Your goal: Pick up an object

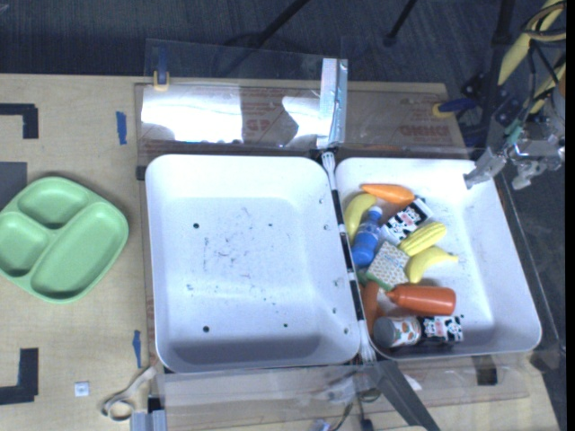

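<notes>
Well, gripper (pixel 485 167) by right bin (pixel 503 268) edge, half cut off; grip state unclear.

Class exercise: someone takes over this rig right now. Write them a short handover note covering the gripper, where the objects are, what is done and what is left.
Gripper: above the far right corner of the right bin, holding nothing visible.
Objects: all piled along the right bin's left side: carrot, blue bottle, bananas, red cylinder, can.
Left bin: bare floor.
Green plate: on the bench, left.
Done: nothing picked.
Left: descend, grasp one object, lift.
</notes>
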Robot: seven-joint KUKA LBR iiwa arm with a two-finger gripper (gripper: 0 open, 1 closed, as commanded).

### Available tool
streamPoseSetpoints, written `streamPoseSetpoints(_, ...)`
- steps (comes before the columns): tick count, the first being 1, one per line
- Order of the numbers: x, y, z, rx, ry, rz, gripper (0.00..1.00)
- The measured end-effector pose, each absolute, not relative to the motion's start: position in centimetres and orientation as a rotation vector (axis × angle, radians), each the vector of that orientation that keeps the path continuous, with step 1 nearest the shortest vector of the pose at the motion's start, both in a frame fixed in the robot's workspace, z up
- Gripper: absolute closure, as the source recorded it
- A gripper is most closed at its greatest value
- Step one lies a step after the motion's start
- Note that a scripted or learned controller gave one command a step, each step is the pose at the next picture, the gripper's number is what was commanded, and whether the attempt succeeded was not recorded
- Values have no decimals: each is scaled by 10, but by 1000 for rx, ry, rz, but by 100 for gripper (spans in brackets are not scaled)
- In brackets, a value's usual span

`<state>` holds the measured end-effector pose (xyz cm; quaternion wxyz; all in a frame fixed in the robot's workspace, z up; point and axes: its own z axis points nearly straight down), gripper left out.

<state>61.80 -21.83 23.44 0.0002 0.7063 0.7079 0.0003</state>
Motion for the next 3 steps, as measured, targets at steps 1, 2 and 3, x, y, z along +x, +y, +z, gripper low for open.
streamPoseSetpoints(1,619,-217,245,2213,2224,2,100)
streamPoseSetpoints(2,643,-119,296,2428,1991,1,100)
streamPoseSetpoints(3,630,-38,291,2538,1855,-2,100)
